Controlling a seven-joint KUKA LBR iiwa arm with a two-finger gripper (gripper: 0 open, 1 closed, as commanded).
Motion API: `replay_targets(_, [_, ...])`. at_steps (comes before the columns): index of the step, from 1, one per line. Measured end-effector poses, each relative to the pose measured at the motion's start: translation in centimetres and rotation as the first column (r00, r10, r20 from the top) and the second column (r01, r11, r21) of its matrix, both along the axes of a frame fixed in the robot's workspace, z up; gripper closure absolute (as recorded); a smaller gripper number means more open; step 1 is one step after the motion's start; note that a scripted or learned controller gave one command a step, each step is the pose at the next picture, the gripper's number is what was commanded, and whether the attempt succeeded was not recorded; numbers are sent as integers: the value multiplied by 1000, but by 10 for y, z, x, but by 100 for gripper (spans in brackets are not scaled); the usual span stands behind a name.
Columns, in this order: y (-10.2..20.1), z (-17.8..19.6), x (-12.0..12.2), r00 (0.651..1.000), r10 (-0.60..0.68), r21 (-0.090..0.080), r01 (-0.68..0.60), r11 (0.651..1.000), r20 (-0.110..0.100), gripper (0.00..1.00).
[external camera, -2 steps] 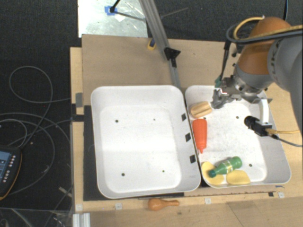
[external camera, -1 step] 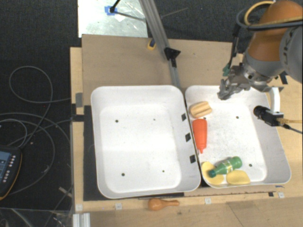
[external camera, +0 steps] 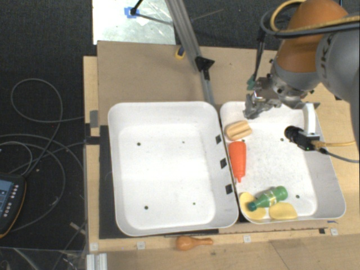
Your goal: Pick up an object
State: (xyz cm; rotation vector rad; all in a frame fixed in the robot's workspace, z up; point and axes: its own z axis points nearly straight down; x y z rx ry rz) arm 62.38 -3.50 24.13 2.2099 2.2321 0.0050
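**Bench and bins: gripper over right bin, nothing seen in grasp**

Camera view. The bench (external camera: 146, 72) is a flat brown board set on dark carpet (external camera: 45, 38). Loose cables (external camera: 39, 111) loop across the carpet on the left, and a pendant (external camera: 8, 201) lies at the lower left edge. A pale panel (external camera: 112, 10) with a scrap of blue tape (external camera: 130, 11) sits beyond the bench. A grey pole (external camera: 185, 27) slants down from the top and ends near the far junction of the bins.

The left bin (external camera: 121, 117) and the right bin (external camera: 332, 196) stand touching, with black clips (external camera: 223, 163) along the shared edge.

All pickable items lie in the right bin, along its left and near sides. A bun (external camera: 238, 130) is at the far left. A carrot (external camera: 238, 159) lies just behind it, pointing toward the near side. In the near corner, a green bottle (external camera: 269, 197) rests tilted between a yellow wedge (external camera: 246, 201) and a yellow lump (external camera: 282, 211). An orange-brown piece (external camera: 194, 242) lies outside the bins on the bench's near edge.

The arm (external camera: 315, 32) enters from the right. The gripper (external camera: 256, 108) hangs over the far left corner of the right bin, just beyond the bun. Whether the jaws are apart or together cannot be told, and no item is visible between them.
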Motion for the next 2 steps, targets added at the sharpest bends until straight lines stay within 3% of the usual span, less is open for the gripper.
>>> replay_targets(2, [114,5,-18,1000,2,1,-2,1000,-3,100])
